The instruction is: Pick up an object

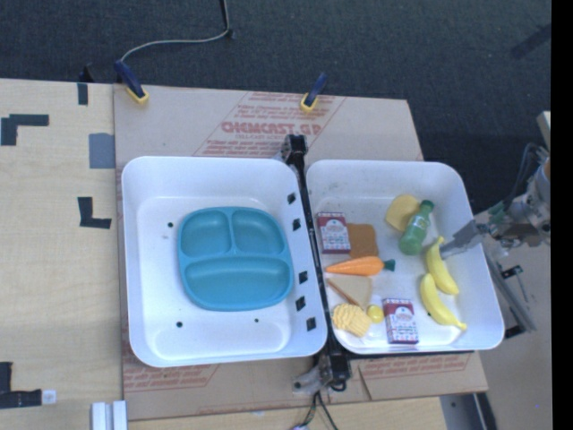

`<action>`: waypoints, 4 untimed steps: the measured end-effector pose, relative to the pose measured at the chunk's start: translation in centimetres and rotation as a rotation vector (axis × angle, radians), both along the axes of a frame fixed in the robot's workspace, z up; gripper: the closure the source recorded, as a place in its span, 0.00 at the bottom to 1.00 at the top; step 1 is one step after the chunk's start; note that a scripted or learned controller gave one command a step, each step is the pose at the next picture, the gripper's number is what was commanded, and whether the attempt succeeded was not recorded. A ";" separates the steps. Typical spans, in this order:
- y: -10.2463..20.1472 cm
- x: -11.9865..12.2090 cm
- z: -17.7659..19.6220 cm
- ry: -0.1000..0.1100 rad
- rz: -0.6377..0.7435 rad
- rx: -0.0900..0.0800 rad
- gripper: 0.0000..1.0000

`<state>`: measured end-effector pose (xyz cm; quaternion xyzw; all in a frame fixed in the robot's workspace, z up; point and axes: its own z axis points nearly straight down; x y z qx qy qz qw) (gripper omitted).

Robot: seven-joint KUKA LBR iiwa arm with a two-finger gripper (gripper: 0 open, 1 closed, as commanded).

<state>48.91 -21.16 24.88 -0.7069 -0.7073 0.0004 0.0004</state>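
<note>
Gripper (450, 243) hangs over the right bin's (479, 330) edge; I can't tell its finger state. Two curved, glossy bananas (439, 267) lie just beside its tip. Smooth blue plate (235, 258) fills the left bin (143, 330).

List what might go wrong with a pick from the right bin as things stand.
1. The two bananas lie close together by the right wall, just under the hand; a grasp there may nudge both or catch the bin's rim.
2. The green bottle leans against the yellow item, so it could roll away.
3. The carrot rests on other pieces, likely to shift.
</note>
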 end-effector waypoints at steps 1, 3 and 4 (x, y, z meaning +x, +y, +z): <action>1.2 -0.5 -16.3 -0.002 0.001 0.002 0.00; 6.5 8.3 -15.4 -0.001 0.001 0.001 1.00; 15.5 9.6 -6.4 -0.002 0.002 0.001 1.00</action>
